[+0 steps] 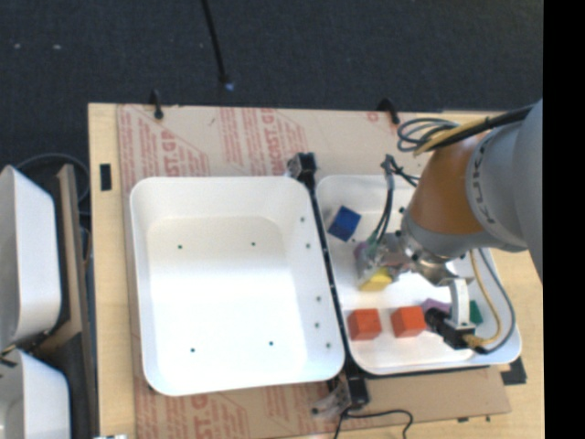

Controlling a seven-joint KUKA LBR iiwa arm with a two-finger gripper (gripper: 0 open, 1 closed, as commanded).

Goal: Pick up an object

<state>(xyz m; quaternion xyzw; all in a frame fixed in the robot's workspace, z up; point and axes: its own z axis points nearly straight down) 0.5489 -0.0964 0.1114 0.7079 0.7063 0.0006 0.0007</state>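
Nothing looks lifted yet: the jaws (379, 268) hover low in the right white plastic bin (366, 190) over a small yellow block (375, 282); their spread I cannot tell.

Both white bins (228, 282) looked like smooth, slightly glossy plastic. The bench top (238, 140) was matt printed cardboard, seemingly. The orange blocks (365, 324) appeared matt, perhaps foam.

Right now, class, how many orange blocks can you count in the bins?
2. Both lie in the right bin near its front edge: one orange block to the left, the other beside it. The arm may hide more.
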